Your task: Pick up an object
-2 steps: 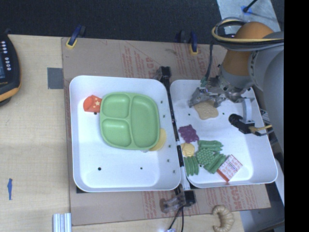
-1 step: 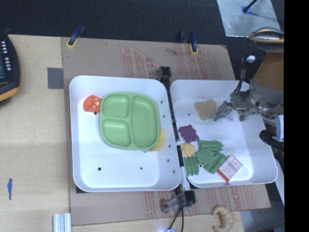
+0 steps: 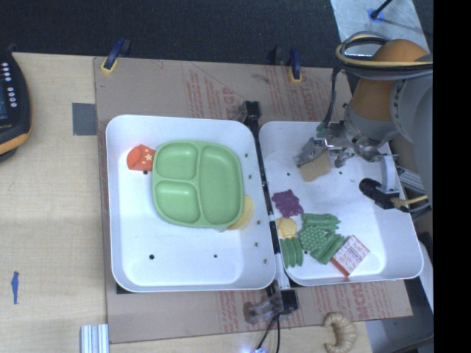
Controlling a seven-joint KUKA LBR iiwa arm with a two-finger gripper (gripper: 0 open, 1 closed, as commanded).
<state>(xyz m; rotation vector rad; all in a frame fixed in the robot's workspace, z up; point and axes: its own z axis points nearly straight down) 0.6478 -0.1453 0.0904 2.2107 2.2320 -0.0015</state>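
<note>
Arm [image 3: 383,87] reaches down from the right into the right bin [image 3: 397,259], hand [image 3: 318,160] clamped on tan block [image 3: 316,169].

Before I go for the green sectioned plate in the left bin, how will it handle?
The green three-compartment plastic plate looks rigid and probably light. Its wide, shallow, rounded rim likely resists a pinch from above. Pushed, it should slide on the smooth white left bin, not tip.

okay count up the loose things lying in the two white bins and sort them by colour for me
Green: 4, divided plate, three bean or pea pod pieces
Purple: 1, grape bunch
Yellow: 2, piece, disc under the plate
Red or orange: 2, starred piece, packet
Tan: 1, block by the gripper
Total: 10
</note>
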